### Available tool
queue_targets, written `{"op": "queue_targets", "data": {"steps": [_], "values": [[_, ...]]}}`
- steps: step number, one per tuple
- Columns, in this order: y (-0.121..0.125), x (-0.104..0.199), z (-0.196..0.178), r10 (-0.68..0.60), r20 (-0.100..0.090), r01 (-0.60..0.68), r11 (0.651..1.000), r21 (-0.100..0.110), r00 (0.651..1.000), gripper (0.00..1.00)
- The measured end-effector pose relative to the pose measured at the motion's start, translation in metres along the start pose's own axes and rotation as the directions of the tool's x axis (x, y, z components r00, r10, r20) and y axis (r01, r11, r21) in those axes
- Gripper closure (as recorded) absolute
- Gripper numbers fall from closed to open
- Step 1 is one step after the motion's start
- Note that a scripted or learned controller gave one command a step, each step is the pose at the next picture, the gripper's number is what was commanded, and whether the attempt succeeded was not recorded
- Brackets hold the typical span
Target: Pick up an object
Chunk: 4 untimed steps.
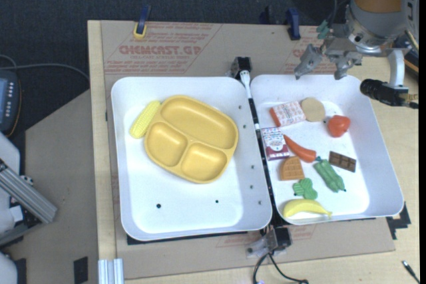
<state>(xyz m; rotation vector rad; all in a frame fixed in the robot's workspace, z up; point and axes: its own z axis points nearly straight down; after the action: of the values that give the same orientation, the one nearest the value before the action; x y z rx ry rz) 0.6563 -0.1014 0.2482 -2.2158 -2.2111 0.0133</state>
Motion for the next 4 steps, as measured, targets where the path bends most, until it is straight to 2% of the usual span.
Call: {"op": "queue_targets", "data": {"steps": [1, 2, 3, 4], "values": [[0.002, 0.000, -0.008, -0.002, 0.002, 0.003, 1.000, -0.014, 1.000, 0.00], [0.007, -0.008, 0.042, -0.001, 0.002, 0.001, 1.000, -0.009, 1.000, 0.00], [-0.002, -0.014, 0.096, -0.001, 0.001, 0.001, 1.000, -0.008, 1.000, 0.00], [-0.005, -0.010, 0.157, -0.001, 0.000, 0.001, 1.000, -0.014, 1.000, 0.00]]}}
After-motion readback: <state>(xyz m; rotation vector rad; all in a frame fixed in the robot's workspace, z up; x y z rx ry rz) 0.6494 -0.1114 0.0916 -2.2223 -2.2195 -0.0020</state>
